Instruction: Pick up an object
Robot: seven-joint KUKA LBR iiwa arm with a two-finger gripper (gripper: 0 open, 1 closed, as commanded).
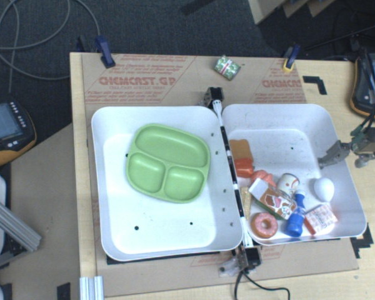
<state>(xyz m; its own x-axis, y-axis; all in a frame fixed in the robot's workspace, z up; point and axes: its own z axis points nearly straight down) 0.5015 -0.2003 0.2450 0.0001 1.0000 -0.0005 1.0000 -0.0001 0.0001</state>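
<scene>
While the left bin carries a green divided plate lying flat toward its upper half, the right bin has its contents crowded into the lower part. Moving rightward from the divider, an orange block lies just beside the bin's left wall, and below it a pink-frosted doughnut sits near the bottom rim. Next come a flat printed packet, a small white cup with a red mark, a blue bottle, a white egg and a red-and-white packet, all close together or touching. Past the egg, at the bin's right rim, the hand shows as a grey shape at the edge of the surface; the egg lies just below and left of it, apart from it. Whether the hand is parted or closed cannot be told, and nothing is seen in it.
</scene>
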